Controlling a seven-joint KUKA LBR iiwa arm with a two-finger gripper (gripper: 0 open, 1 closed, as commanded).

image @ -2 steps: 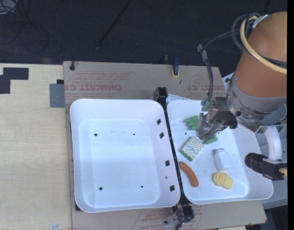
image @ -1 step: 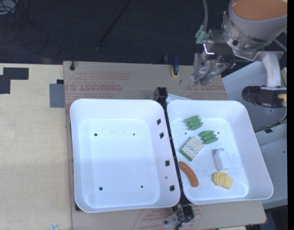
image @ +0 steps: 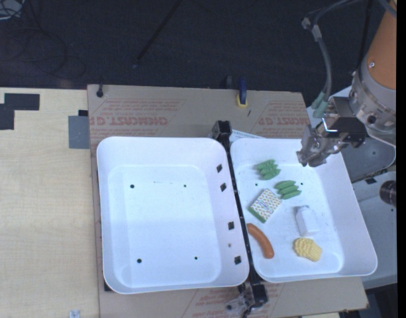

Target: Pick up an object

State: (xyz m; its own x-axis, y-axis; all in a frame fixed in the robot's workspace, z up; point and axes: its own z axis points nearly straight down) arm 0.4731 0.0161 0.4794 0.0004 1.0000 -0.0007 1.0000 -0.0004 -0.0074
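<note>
Camera view puts the grey two-finger gripper [image: 313, 155] over the far edge of the right-hand shallow white bin [image: 359, 242]; whether its jaws are open cannot be told, and nothing shows between them. Toward that bin's far edge lie two green pea pods [image: 268, 169] [image: 289, 189]; mid-bin, a chequered cracker [image: 265, 205] and small white block [image: 306, 219]; along its near edge, an orange sausage [image: 261, 240] and yellow corn piece [image: 308, 249].

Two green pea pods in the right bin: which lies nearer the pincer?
The upper pod, nearer the bin's far edge, lies closer to the pincer. The lower pod sits beside the checkered block.
</note>
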